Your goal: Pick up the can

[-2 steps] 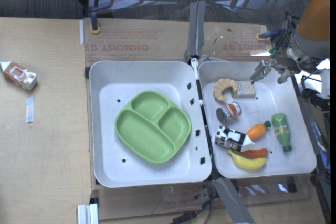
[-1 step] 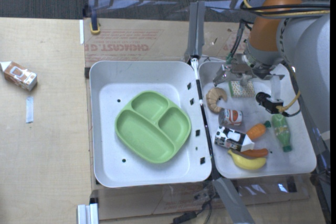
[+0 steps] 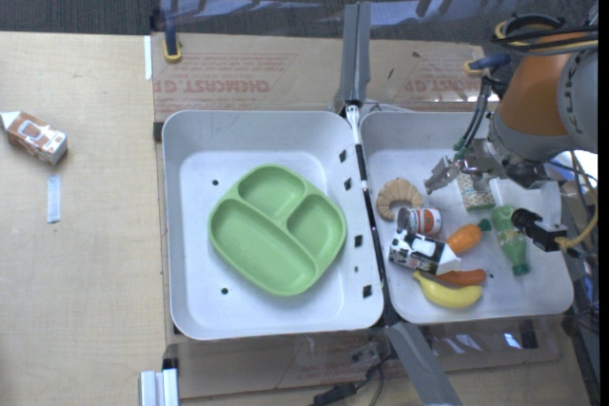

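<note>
Camera view: gripper [image 3: 455,170] over right bin [image 3: 547,299], near its far side; finger spread — cannot tell (too small, blurred). Can [image 3: 420,221] lies on side below-left of gripper, apart from it, untouched. Croissant [image 3: 398,196] left of gripper; banana [image 3: 447,292] further below. Green plate [image 3: 277,229] far left, in left bin [image 3: 190,280].

My arm [image 3: 542,105] comes in from the right side of the view, its orange band high above the wrist and the grey body bent downward from there. My gripper [image 3: 455,171] hangs low at its end, pointing down and toward the left. Cables loop over the top of my arm.
</note>
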Tool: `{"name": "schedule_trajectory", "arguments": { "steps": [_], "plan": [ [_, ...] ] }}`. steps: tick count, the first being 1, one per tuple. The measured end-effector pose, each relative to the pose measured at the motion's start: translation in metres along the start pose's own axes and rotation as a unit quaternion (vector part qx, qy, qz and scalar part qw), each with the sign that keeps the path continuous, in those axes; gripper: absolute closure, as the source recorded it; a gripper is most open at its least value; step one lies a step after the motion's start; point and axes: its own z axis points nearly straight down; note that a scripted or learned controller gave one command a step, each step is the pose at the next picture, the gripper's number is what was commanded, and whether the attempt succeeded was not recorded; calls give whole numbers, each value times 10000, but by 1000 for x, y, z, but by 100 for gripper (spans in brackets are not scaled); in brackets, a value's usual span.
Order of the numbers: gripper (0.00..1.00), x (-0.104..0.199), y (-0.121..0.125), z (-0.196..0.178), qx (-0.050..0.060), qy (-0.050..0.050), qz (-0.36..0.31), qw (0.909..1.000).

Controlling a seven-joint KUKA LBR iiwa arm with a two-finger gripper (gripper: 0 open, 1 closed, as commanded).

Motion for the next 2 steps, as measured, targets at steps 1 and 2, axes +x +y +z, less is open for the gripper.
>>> {"name": "schedule_trajectory", "arguments": {
  "steps": [1,2],
  "plan": [
    [100,-3,1,-10,-21,-18,23,10000],
    [0,-3,1,-10,-21,-18,21,10000]
  ]
}}
